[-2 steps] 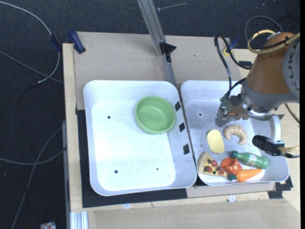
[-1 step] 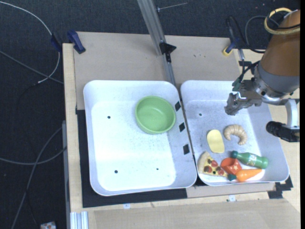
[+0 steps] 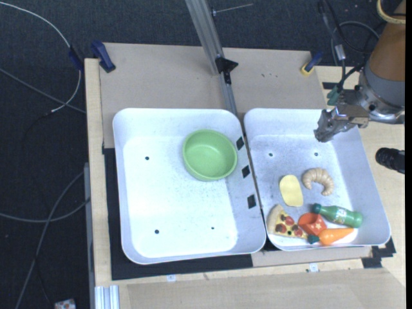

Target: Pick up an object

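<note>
My gripper [image 3: 324, 131] hangs over the far right part of the right bin [image 3: 270, 124], above bare bin floor. Nothing shows between its fingers. A croissant [image 3: 318, 179] lies below it in the view, with a yellow oval piece [image 3: 291, 190] to its left. Along the bin's near edge lie a pizza slice [image 3: 284, 223], a red pepper [image 3: 311, 224], a green bottle [image 3: 338, 215] and a carrot [image 3: 335, 235]. A green bowl [image 3: 209, 154] sits in the left bin [image 3: 148, 237].
A slanted metal pole [image 3: 209, 34] runs from the top down to the gap between the bins. Blue and yellow clamps [image 3: 102, 56] sit at the bench's far corners. Cables trail on the dark floor at the left.
</note>
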Motion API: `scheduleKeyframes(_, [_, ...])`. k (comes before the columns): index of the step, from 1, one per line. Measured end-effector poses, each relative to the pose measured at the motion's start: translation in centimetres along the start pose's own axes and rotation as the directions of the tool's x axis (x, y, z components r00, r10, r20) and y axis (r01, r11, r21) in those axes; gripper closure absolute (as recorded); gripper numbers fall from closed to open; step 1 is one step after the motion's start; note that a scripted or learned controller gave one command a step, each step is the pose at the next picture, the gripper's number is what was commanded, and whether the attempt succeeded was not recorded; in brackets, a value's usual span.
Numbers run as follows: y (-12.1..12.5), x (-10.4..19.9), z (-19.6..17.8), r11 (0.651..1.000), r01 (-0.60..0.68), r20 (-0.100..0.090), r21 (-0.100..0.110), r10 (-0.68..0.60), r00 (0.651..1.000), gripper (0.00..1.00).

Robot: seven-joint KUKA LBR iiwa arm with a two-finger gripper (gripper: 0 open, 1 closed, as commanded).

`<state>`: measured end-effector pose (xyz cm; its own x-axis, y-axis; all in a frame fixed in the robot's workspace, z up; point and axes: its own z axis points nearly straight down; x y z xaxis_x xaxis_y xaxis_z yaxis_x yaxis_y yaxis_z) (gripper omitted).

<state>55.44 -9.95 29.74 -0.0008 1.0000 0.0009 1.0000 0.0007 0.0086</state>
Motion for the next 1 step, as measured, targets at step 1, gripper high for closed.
scheduleKeyframes(1, [0.61, 5.1, 2.06, 1.0, 0.004, -0.005, 0.021, -0.004, 1.0, 1.0])
